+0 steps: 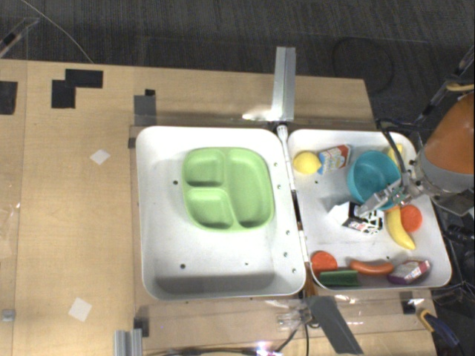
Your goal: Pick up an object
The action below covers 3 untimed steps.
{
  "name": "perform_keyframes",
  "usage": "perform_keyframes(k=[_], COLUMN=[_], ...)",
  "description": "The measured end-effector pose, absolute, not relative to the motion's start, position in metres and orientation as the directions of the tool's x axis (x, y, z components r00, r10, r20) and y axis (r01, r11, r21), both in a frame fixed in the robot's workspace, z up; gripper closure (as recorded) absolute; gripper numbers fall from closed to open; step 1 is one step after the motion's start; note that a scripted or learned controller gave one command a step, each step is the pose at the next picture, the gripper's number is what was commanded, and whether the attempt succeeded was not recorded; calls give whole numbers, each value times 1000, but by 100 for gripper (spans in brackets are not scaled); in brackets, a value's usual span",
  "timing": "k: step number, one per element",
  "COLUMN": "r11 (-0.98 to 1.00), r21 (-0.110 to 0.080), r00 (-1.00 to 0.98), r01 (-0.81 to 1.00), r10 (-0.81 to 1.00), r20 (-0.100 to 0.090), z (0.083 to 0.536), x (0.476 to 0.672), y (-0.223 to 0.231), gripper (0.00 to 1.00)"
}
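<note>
A grey two-finger gripper [386, 196] (whether open or closed, I cannot tell) hangs low in the right white bin [326, 232] beside a teal plastic cup [371, 175], seemingly mid-reach, needing a firm closing next

Right bin crowded, left bin roomy

My end effector [387, 196] sits hemmed by the blue bowl [373, 175], banana [401, 231] and hot dog [371, 267]; bare floor surrounds the green tray [226, 187].

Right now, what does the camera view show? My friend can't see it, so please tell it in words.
A grey robot arm reaches in from the right, its tool low over the right bin, beside a blue cup, a banana and a yellow ball. The left bin holds a green divided tray.
</note>
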<state>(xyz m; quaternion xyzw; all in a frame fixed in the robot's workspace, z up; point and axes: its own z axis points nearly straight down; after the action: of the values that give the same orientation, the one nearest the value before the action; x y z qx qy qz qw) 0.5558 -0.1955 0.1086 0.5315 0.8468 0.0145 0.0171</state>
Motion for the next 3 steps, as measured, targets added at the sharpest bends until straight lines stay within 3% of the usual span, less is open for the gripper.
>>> perform_keyframes(k=[1, 2, 3], r11=[341, 314, 197], r21=[52, 57, 47], r00=[-341, -312, -196], r01=[939, 948, 979], r10=[940, 949, 980], r20=[-22, -31, -27], z=[109, 109, 109], x=[546, 524, 559], y=[-188, -187, -190], gripper=[0, 0, 0])
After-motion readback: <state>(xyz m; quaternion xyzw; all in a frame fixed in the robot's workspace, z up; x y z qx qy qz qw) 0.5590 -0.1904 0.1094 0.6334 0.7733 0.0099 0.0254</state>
